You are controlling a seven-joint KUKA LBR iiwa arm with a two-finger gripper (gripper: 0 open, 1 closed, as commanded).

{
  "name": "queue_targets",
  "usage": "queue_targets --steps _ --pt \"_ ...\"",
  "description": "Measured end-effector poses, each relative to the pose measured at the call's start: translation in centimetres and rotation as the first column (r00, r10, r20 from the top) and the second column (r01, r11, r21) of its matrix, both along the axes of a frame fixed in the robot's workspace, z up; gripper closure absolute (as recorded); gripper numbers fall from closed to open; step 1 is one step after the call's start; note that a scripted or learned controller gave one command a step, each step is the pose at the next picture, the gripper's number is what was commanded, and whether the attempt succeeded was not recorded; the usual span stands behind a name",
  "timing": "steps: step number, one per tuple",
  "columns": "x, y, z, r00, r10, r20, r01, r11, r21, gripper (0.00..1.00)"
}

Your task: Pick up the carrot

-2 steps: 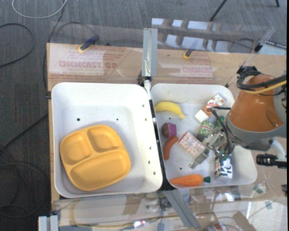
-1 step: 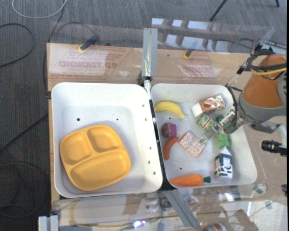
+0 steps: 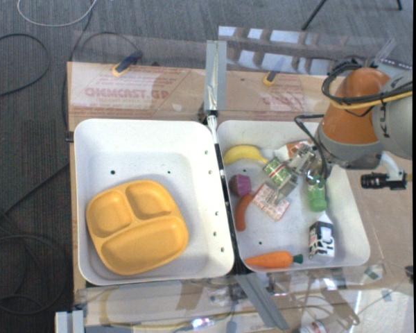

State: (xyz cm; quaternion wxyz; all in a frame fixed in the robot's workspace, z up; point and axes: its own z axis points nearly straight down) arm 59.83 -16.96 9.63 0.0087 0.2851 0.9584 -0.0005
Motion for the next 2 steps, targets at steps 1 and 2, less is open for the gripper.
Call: queue_targets --steps 1,2 --pt "1.6 2.8 6.4 0.999 0.051 -0.012 -0.051 0.999 0.007 0.0" --pt "-1.3 -3.1 -0.7 0.842 0.539 -0.008 -0.539 0.842 0.001 0.0"
